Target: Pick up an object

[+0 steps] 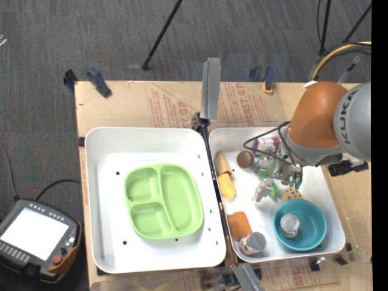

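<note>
You get even, fairly bright overhead light with soft, short shadows. The white bins look near blown-out, the orange band carries a mild sheen, and small items appear soft and slightly blurred.

Dark grey carpet with a fine ribbed weave covers the floor across the top and down the left of the frame. Thin black stand legs slant over it at upper centre, and more at upper right. The surface is pale brown board printed with red lettering, blue clamps gripping its upper left edge. A handheld screen pendant lies on the carpet at lower left, its black cable curling upward.
</note>
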`<state>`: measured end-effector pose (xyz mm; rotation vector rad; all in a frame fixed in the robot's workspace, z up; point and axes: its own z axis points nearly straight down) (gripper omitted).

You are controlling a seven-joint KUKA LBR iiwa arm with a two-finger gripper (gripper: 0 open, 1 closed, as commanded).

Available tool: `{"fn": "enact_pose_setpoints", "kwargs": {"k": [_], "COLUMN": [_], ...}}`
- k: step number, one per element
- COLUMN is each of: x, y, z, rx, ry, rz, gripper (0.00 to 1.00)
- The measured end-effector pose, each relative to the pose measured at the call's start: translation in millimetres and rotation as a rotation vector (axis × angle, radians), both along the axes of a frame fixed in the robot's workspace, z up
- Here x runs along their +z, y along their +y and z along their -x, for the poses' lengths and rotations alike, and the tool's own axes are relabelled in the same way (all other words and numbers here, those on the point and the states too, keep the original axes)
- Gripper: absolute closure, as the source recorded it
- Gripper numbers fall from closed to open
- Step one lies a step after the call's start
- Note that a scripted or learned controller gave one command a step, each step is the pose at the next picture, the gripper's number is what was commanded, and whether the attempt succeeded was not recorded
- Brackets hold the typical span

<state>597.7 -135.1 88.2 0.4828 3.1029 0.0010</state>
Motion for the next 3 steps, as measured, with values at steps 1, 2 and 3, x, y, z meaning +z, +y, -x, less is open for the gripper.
{"fn": "enact_pose_setpoints", "kwargs": {"k": [1, 2, 3], "x": [10, 9, -2], "y": [2, 2, 3], "z": [-1, -1, 64], "rx": [0.006, 0.007, 0.085], "ry": [-0.001, 0.0, 0.004], "rz": [0.0, -0.001, -0.001], "gripper": [1.0, 0.0, 0.0]}}
